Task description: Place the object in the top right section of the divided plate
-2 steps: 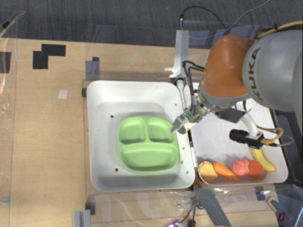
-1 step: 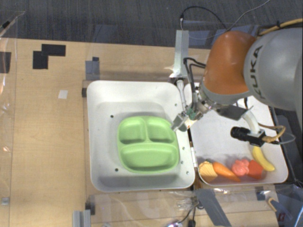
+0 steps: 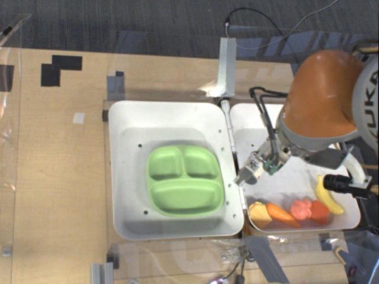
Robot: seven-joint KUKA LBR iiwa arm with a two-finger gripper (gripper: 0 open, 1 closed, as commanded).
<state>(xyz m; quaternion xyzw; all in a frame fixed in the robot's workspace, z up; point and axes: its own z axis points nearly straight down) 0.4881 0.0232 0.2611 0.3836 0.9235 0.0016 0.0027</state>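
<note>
Left bin (image 3: 127,158) w/ green 3-section divided plate (image 3: 185,179); pincer (image 3: 251,171) grip state unclear

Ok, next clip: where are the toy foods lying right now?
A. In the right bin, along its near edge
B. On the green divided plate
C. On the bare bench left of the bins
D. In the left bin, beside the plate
A: the banana, carrot and the other toy foods lie along the near edge of the right bin, while the green plate sits bare in the left bin.

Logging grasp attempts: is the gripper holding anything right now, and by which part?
Nothing shows in the gripper; the carrot and banana lie in the right bin.
</note>
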